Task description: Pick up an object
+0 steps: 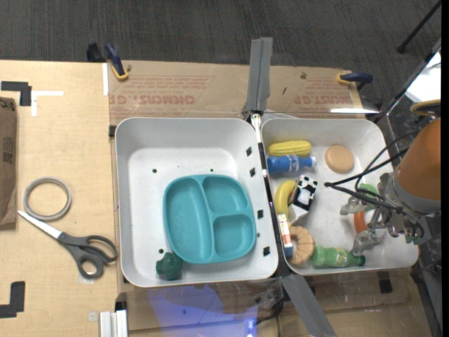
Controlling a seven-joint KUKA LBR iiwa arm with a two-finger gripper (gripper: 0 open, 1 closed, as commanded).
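My gripper (356, 225) hangs low over the right bin (365, 128), near its right wall, and stands open. A small orange object (359, 220) lies between its fingers on the bin floor, and I cannot tell whether they touch it. Around it in the same bin are a corn cob (290, 148), a blue bottle (290, 163), a tan round piece (340, 159), a banana (283, 196), a black-and-white toy (304, 192), a bagel (303, 245) and a green bottle (335, 258).
The left bin (140, 160) holds a teal divided plate (209, 218) and a small dark green object (168, 266). Scissors (77, 244) and a tape roll (47, 197) lie on the bench to the left. Dark cables (365, 170) cross above the right bin.
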